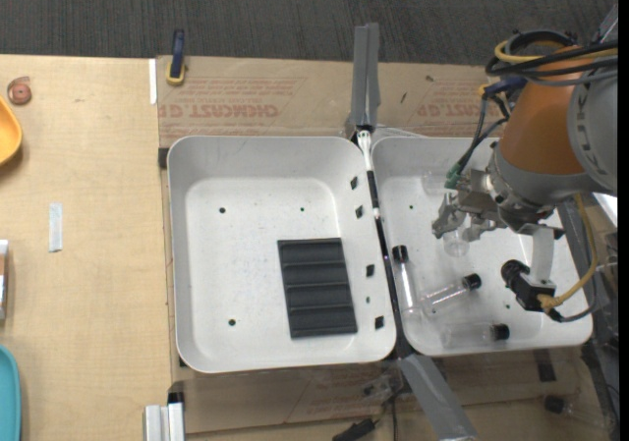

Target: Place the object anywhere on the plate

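A black ribbed plate (316, 287) lies flat in the left bin (197, 233), toward its front right. In the right bin (413, 164) lie clear plastic tubes with black caps: one (401, 277) runs along the left wall and another (447, 295) lies tilted near the middle. A small black cap or piece (500, 332) rests near the front wall. My gripper (455, 225) hangs over the middle of the right bin, just above a faint clear item (454, 245). Whether it touches that item is unclear.
The grey arm with its orange band (541, 130) and cables covers the right bin's right side. A black fitting (521, 282) hangs off the arm low on the right. A metal divider (366, 85) runs between the bins. Cardboard lies under both bins.
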You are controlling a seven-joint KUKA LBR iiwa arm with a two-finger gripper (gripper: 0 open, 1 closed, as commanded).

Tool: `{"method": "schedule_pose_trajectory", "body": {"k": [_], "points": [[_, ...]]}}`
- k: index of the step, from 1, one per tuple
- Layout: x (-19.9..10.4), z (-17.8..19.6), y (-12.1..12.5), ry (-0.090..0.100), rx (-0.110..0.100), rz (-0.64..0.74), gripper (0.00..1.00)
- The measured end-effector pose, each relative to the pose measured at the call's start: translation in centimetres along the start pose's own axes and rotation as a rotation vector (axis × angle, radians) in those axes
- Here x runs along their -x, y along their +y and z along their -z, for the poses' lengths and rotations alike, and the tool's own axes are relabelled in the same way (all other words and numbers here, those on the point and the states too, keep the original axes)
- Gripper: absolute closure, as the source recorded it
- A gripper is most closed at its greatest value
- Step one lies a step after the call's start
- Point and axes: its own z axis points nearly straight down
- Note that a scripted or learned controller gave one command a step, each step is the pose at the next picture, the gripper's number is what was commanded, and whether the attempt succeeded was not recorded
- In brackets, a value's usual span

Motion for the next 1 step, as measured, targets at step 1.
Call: {"method": "schedule_pose_trajectory", "body": {"k": [1], "points": [[-6.20, 0.11, -0.80, -0.001, 0.000, -0.068, 1.00]]}}
